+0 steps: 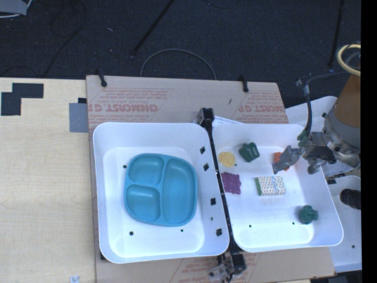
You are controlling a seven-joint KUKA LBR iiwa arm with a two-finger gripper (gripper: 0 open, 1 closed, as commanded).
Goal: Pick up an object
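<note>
The arm is reaching in low, its tool (287, 159), grip state unclear, hanging just above the patterned block (270, 186) lying crosswise.

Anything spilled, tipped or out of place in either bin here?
Nothing stands out. The blue divided plate lies flat in the left bin; the small items sit apart in the right bin, with the gripper over it.

Right bin (330, 232): open floor centre-front between patterned block (270, 186) and teal lump (307, 214); purple piece (231, 183) crowds divider.
</note>
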